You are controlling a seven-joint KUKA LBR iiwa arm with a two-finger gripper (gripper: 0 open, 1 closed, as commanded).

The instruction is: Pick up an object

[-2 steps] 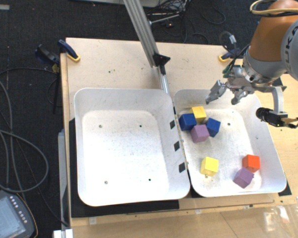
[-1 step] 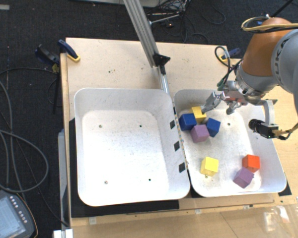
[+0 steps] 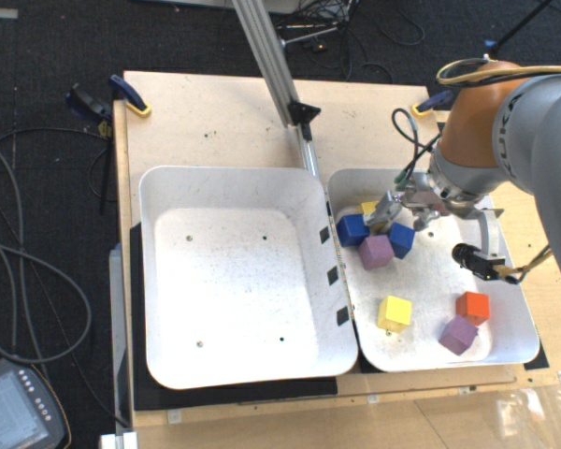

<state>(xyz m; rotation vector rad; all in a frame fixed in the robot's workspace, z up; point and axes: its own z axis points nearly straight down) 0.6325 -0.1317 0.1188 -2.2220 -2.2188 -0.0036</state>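
The pincer point(image 3: 385, 215) is hanging low over a tight cluster of blocks near the far left corner of the right bin point(image 3: 505, 340), but I cannot tell how it is set. Beneath it, two matte blue cubes point(image 3: 352, 229) point(image 3: 401, 239), a purple cube point(image 3: 376, 251) and a partly hidden yellow block point(image 3: 368, 210) are crowding together. A yellow cube point(image 3: 395, 312), an orange cube point(image 3: 472, 306) and another purple cube point(image 3: 458, 335) are lying apart toward the near edge, while the smooth, speckled left bin point(image 3: 168, 185) is sitting alongside on the pale surface point(image 3: 215, 110).
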